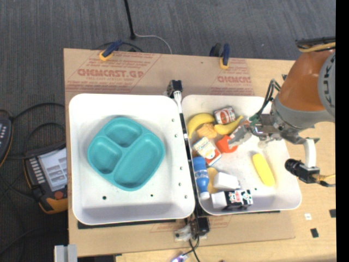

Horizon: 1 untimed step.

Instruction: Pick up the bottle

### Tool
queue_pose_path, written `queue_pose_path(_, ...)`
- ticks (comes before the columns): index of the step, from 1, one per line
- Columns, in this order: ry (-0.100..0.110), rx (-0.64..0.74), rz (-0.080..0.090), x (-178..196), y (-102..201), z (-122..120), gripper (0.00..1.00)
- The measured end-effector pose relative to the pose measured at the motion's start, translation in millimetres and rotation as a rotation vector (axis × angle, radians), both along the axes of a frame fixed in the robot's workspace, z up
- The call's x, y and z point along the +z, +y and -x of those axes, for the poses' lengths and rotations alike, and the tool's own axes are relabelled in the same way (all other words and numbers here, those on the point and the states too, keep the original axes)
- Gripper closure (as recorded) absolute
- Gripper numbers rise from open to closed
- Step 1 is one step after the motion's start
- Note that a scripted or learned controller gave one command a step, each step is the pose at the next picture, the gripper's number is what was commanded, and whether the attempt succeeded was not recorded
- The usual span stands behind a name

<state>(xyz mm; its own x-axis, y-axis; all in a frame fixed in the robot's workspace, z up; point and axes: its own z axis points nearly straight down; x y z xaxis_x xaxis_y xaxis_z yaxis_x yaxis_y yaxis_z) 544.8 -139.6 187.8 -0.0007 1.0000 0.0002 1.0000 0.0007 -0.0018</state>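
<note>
Your desk (109, 72) is a brown printed board, clamped at its 12 o'clock edge by a blue-and-yellow clamp (110, 50) and a second clamp (222, 55). Two white bins sit on it side by side, touching along the middle seam.

Left bin (82, 201): holds one teal sectioned plate (126, 152), roughly centred.

Right bin (283, 198): crowded along its 9 o'clock wall. You have the arm (308, 89) coming in from 3 o'clock, orange band above grey wrist, over this bin's 2 o'clock corner.

Tool (244, 132): low over the bin, pointing toward 9 o'clock, beside the orange item. Fingers too dark and small to read; you cannot tell whether they are spread or pressed together. Nothing visibly between them.

Contents, larger first:
- Banana (197, 120) at 11 o'clock, curving along the wall
- Yellow corn-like piece (263, 168) lying alone at 4 o'clock, well apart from the rest
- Bottle (200, 177): blue, white lower end, lying against the 9 o'clock wall, below the small box
- White block (226, 180) just beside the bottle at its 3 o'clock
- Small box (206, 149), pale label with red, tilted
- Black-and-white carton (237, 198) at 6 o'clock
- Red-and-white can (224, 115) at 12 o'clock
- Orange item (226, 144) centre, near the tool
</note>
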Motion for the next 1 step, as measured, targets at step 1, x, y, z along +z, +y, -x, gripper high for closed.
queue_pose_path(1,0.001,0.005,-0.001,-4.0,107.9,19.4,0.00)
